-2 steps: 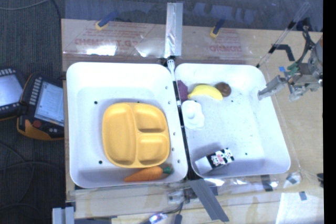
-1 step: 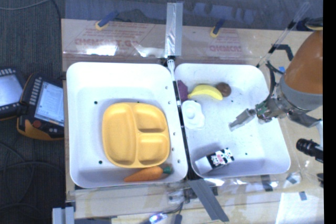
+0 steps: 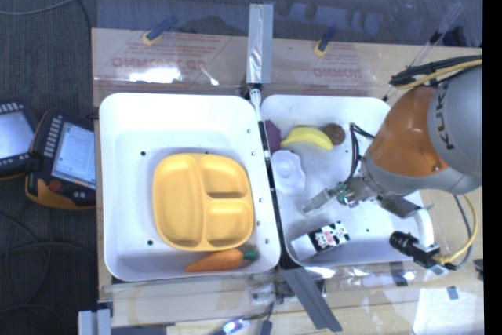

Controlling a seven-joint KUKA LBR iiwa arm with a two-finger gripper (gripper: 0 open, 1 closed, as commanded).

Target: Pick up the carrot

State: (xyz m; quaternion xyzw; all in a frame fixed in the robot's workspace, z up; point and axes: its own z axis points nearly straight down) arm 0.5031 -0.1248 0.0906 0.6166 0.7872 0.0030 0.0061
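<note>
Gripper [image 3: 318, 202] position as I read it from the overhead camera: over the right bin [image 3: 369, 107], near that bin's middle, at the end of the grey arm [image 3: 463, 129] with its orange band [image 3: 404, 141] that reaches in from the right. I see grey metal parts angled down and to the left, but I cannot tell whether the tool is open or closed. Nothing is visibly held by it.

Right bin contents, working outward from the tool:
- Clear plastic cup [image 3: 285, 169], just left of the gripper, close to the divider between the bins.
- Small black and white item [image 3: 329, 235], below the gripper, near the bin's front wall. I cannot identify it.
- Banana [image 3: 307, 138], above the gripper, lying roughly level.
- Brown round item [image 3: 335, 134], touching or just beside the banana's right end.
- Purple item [image 3: 272, 135], at the banana's left, against the divider.

Left bin [image 3: 118, 169] contents:
- Yellow divided plate [image 3: 204, 198], in the middle of the bin, three compartments, nothing in them.
- Carrot [image 3: 216, 261], orange with a green end pointing right, lying along the bin's front wall just below the plate. It is well apart from the gripper, in the other bin.

Outside the bins, I note a handheld control unit [image 3: 63, 165] on the floor at the far left.
</note>
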